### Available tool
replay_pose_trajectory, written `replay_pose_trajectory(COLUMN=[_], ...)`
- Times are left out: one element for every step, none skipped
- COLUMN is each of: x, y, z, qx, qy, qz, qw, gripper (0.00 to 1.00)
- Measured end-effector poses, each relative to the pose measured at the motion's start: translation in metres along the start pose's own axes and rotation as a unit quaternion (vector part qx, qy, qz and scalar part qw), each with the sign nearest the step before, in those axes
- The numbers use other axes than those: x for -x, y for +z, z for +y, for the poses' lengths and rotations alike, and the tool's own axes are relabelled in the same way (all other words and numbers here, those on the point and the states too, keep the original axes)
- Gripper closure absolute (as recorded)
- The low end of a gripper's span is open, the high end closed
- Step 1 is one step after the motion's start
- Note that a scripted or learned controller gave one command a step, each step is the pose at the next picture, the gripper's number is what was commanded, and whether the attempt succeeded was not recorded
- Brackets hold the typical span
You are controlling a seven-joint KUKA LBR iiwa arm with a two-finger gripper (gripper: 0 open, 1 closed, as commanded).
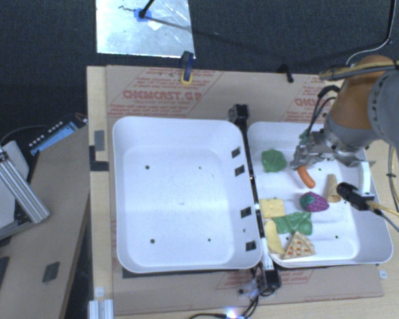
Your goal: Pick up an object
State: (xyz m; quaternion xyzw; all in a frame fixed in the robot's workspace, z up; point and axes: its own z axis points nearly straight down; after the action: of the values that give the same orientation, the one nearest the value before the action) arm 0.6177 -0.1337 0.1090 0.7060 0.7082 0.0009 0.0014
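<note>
Dark carpet was seen around the bench (153, 85), on which two white bins were set side by side. Toy foods were gathered in the right bin (372, 244). The end effector (304, 157) was lowered just above an orange carrot (306, 177); its grip could not be told.
</note>
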Motion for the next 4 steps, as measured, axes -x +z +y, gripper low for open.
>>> replay_pose_trajectory(x=[0.024,-0.06,-0.129,-0.144], y=[-0.111,-0.074,-0.076,-0.116], z=[0.002,-0.022,0.055,-0.016], qx=[0.006,-0.003,0.003,-0.001], qy=[0.001,-0.004,-0.004,0.0], qz=[-0.002,0.002,0.0,0.001], qw=[1.0,1.0,1.0,1.0], gripper=[1.0,1.0,1.0,1.0])
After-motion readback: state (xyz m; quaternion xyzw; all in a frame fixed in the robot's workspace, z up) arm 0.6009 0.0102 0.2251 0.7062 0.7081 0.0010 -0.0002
